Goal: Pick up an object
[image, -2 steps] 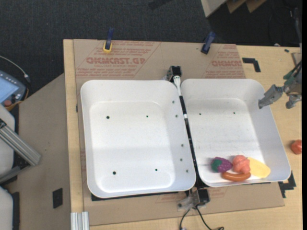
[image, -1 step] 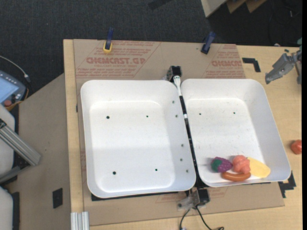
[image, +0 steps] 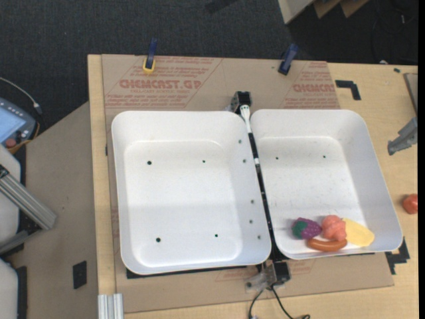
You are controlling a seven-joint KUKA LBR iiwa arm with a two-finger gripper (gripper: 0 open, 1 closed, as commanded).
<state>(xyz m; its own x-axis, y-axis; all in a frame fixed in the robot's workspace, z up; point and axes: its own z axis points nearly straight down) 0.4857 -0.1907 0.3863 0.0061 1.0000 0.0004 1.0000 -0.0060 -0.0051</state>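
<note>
1. Shallow white plastic bins, two, side by side with their inner rims touching: left bin and right bin. Each floor has small dark dots.
2. Toy food pieces, four, clustered in the near corner of the right bin and touching one another:
   - one purple knobbly grape-like cluster, nearest the left bin;
   - one orange-pink lumpy piece, just right of it;
   - one pale yellow flat piece, furthest right, against the bin wall;
   - one curved orange-red sausage-shaped piece, along the near side of the group.
3. Grey angular metal part, one, at the right edge, well apart from the toys. Whether it is the gripper, and whether that is released or clenched, cannot be told.
4. Small orange item, one, on the bench right of the right bin; too cropped to identify.
5. Blue clamps, two, on the far edge: left clamp and right clamp.
6. Brown cardboard sheet under both bins, on a light wooden bench; the floor is dark carpet.
7. Writing: red print on the cardboard, seen twice. The left reads "CHEMCAST GP"; the right is partly covered.
</note>
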